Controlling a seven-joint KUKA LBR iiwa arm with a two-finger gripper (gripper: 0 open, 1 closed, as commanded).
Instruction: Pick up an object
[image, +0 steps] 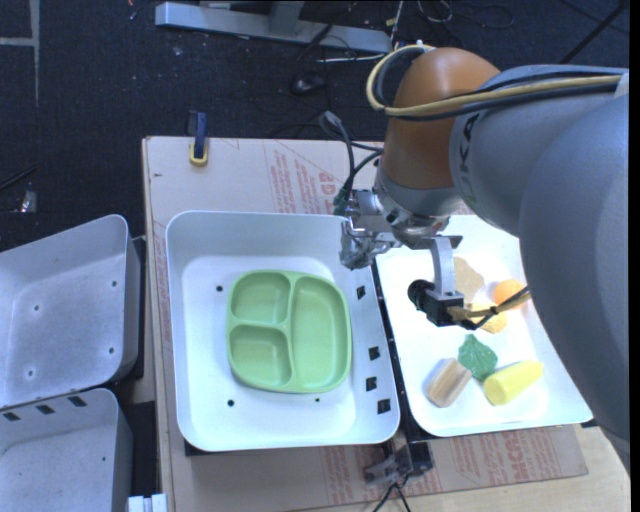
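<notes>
My gripper (357, 252) hangs over the rim between the two bins, at the far right corner of the left bin (190, 300). A light green divided plate (290, 332) lies in the middle of that bin. The right bin (560, 405) holds a tan cylinder (447, 382), a green leafy toy (477, 355), a yellow piece (513, 381), an orange piece (510, 292) and a pale beige piece (469, 276). These lie to the right of and nearer than the gripper. Nothing shows in the gripper's grasp.
The big grey arm with its orange band (435, 110) covers the far right part of the right bin. Two grey trays (60, 300) lie off the bench at the left. A blue-and-yellow clamp (199, 140) sits on the bench's far edge.
</notes>
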